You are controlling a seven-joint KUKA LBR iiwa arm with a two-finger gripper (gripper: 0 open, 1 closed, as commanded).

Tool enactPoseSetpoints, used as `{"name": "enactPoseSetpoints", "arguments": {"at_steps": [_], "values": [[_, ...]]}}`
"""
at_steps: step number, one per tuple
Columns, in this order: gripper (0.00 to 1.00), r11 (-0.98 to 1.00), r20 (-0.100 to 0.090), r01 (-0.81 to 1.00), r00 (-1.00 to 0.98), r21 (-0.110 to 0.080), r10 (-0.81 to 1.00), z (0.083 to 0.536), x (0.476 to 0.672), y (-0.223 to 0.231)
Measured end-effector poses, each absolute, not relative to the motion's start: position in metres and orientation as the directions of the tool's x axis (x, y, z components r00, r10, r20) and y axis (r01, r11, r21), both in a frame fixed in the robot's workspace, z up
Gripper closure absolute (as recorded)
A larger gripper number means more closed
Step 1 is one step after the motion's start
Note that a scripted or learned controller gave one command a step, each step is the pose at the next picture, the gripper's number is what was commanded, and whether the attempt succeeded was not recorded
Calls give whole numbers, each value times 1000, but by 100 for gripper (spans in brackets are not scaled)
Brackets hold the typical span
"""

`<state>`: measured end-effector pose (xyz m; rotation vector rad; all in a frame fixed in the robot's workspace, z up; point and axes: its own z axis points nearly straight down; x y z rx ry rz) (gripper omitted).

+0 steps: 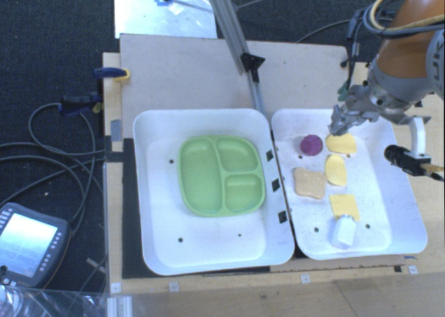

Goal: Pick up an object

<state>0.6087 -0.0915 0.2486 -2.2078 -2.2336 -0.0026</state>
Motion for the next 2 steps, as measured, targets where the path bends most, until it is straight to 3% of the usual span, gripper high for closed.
{"name": "enactPoseSetpoints", "arguments": {"at_steps": [2], "values": [[100,12,3,1000,-12,2,1000,251,597,18]]}}
